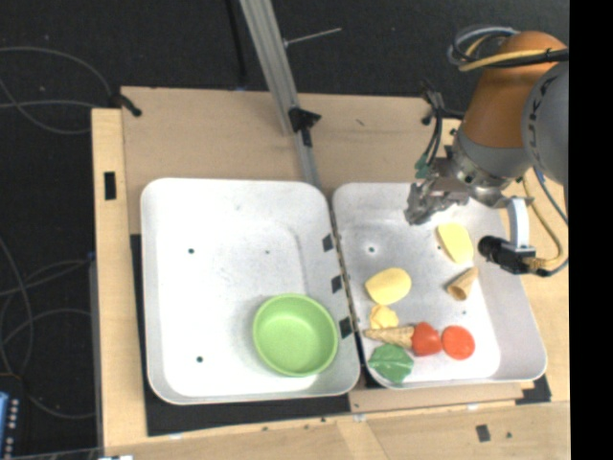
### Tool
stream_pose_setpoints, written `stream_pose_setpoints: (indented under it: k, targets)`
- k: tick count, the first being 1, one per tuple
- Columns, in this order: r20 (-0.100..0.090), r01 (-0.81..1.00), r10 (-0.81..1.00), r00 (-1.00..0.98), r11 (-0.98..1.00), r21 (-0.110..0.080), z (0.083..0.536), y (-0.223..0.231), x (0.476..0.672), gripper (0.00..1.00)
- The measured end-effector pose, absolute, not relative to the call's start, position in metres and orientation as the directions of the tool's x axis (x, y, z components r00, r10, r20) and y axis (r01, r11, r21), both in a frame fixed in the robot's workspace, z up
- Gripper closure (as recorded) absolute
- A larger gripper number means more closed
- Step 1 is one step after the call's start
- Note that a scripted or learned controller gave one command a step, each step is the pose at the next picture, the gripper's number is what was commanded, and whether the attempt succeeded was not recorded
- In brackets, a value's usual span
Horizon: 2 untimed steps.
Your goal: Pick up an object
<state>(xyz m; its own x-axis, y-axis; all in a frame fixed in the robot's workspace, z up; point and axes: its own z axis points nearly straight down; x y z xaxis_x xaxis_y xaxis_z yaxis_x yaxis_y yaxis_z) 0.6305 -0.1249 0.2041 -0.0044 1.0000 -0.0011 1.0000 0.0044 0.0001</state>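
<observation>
Objects for picking lie in the right bin (356,220): pale yellow wedge (456,242) near the far right side, tan cone-shaped piece (463,283) just below it, yellow rounded lump (388,285) mid-bin, smaller yellow piece (383,316) under that. Along the near edge: a beige stick-like piece (391,333), two red round items (427,339) (459,342), a green leafy piece (390,362). Left bin (192,218) holds a green bowl (295,333) at its near right corner. Jaws (421,202) sit over the far part of the right bin, just left of the wedge; cannot tell how far apart they stand, nothing seen between them. Both bins rest on the desk (211,132).
</observation>
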Motion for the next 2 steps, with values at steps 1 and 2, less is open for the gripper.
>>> stream_pose_setpoints:
  k: [1,2]
  targets:
    - [0.003,1.000,1.000,-0.008,0.008,0.001,0.221,-0.071,0.618,1.00]
    - [0.003,1.000,1.000,-0.008,0.008,0.000,0.231,-0.025,0.593,1.00]
